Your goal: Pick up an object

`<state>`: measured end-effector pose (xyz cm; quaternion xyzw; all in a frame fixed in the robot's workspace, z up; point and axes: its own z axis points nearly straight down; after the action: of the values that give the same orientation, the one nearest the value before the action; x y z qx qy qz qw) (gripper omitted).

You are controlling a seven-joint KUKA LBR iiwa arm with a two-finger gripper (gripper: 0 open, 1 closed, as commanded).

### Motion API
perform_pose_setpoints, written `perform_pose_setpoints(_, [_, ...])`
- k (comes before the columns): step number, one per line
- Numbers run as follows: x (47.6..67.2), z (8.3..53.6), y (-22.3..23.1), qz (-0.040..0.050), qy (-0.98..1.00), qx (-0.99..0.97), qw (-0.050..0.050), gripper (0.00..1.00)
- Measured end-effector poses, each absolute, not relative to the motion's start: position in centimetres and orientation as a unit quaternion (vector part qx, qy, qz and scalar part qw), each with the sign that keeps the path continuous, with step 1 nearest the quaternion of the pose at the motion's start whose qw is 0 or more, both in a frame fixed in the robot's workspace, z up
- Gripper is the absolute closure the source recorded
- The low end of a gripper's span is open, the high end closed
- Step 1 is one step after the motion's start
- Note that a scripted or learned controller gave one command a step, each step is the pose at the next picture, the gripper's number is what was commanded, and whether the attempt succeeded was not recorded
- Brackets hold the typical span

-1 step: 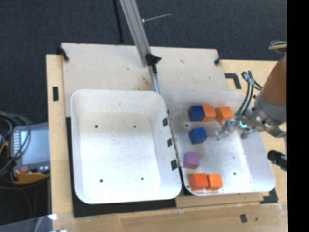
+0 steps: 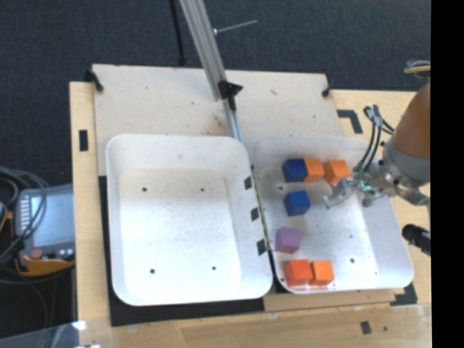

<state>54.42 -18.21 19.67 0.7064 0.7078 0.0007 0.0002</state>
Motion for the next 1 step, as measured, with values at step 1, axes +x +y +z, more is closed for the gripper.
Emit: perform_pose_setpoints(1, [54.44,13.81,-18.89,-0.0008,0.707,0.707,0.000,0.00])
